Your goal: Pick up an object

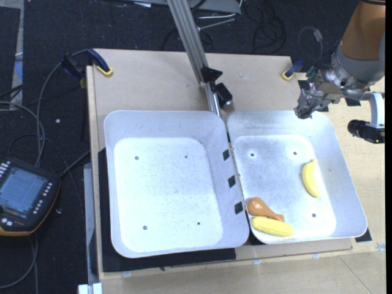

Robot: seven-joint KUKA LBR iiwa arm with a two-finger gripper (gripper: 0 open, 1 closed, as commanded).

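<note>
The right bin [324,133] holds three items. A yellow banana [310,178] lies toward its right side. A yellow corn-like piece [272,226] rests at the bin's front edge, with an orange-brown drumstick-shaped piece [263,207] touching it just behind. My gripper [304,110] hangs over the bin's far right rim, well above and behind the banana, with nothing visible between its fingers. The arm's orange band and grey wrist sit at the upper right.
The left bin [122,127] lies beside the right one, with black clips along their shared edge. A slanted metal pole [191,35] rises from behind the bins. Yellow clamps hold the bench's far corners. A teach pendant [21,192] sits off the bench at left.
</note>
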